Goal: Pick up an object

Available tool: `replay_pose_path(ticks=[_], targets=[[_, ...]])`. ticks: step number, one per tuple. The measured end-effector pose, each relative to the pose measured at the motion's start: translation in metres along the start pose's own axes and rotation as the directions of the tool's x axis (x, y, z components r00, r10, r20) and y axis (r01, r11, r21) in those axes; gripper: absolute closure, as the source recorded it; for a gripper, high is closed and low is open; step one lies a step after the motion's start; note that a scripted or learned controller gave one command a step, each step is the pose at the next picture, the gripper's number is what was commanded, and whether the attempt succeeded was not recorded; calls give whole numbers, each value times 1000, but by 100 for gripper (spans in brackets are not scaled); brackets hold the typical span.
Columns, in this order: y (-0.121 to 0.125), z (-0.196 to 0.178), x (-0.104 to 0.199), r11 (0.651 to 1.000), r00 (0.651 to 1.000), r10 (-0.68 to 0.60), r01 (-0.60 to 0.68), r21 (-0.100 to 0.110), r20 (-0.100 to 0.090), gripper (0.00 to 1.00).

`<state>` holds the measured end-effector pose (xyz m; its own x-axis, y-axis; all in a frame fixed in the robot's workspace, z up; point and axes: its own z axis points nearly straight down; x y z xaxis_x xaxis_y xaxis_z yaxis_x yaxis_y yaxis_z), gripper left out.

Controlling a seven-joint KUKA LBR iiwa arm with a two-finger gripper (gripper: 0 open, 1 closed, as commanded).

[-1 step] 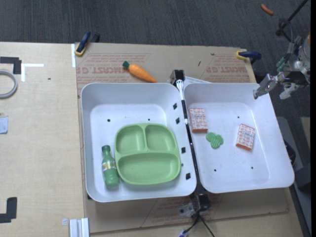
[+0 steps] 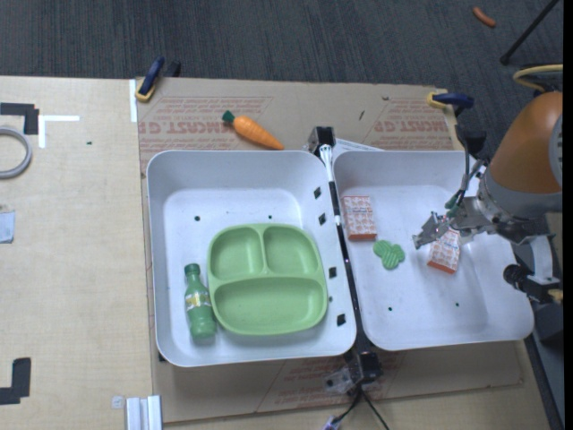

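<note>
While hovering: hand (image 2: 432, 232) in the right bin (image 2: 501, 325), grip state unclear
Nearest object: small packet (image 2: 444, 254), just beside the hand
Risk: fingers may nudge the packet aside, closing on nothing

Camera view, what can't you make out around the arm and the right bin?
- Jaws: too small and dark, by the packet, to tell open or shut, or touching it.
- Arm: cut off by the right edge.
- Box: print too small to read.
- Green item: too small to identify.
</note>
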<state>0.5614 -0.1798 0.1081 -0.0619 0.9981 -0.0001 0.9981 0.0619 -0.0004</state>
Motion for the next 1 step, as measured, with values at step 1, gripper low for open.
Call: replay_pose_path(ticks=[1], targets=[[1, -10, 0, 1000, 1000, 1, -1, -1, 1, 100]])
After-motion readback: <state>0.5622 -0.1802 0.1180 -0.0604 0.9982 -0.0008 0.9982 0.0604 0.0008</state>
